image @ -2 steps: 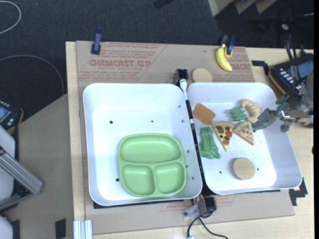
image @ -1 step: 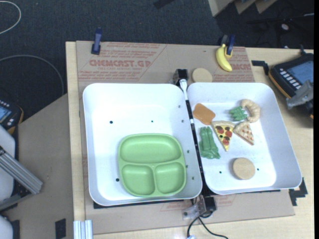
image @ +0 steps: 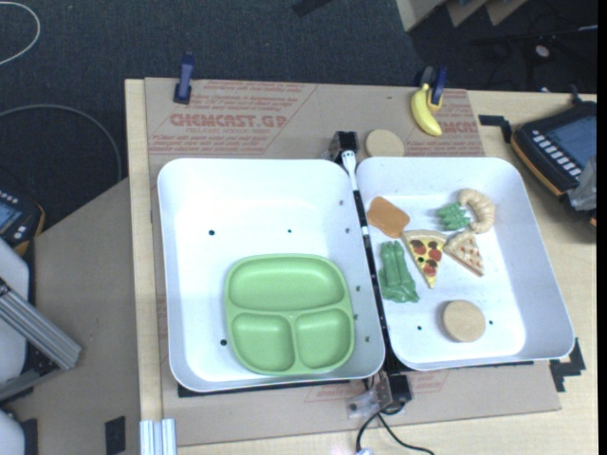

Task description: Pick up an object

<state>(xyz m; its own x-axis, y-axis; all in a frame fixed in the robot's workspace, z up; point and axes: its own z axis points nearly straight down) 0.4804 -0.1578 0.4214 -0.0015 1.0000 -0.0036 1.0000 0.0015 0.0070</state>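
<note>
1. Dark carpet surrounds a pale bench [image: 85,245], and a brown cardboard sheet [image: 237,112] lies on it under two shallow white bins, probably to give them a flat base.
2. Blue clamps hold the far edge of the cardboard, one at the left [image: 184,78] and one at the right [image: 436,83], so I judge the sheet is fixed against sliding.
3. In the left bin [image: 190,207] a green divided plate [image: 289,313] lies flat in the near half, with its three compartments facing up.
4. In the right bin [image: 541,282] the toy foods lie loose and close together: an orange piece [image: 387,216], green beans [image: 396,273], two pizza slices, one [image: 426,256] beside the other [image: 467,252], a shrimp [image: 479,209] touching a small green piece [image: 453,217], and a round cookie [image: 465,320] apart at the near side.
5. A toy banana [image: 426,112] and a round tan disc [image: 384,143] rest on the cardboard outside the bins.
6. Any of the foods could be the object to pick; all rest untouched, so the pick is not yet begun.
7. For the gripper, I cannot tell how it stands or if it has hold of something.
8. The cookie seems the easiest target, because it lies alone.
</note>
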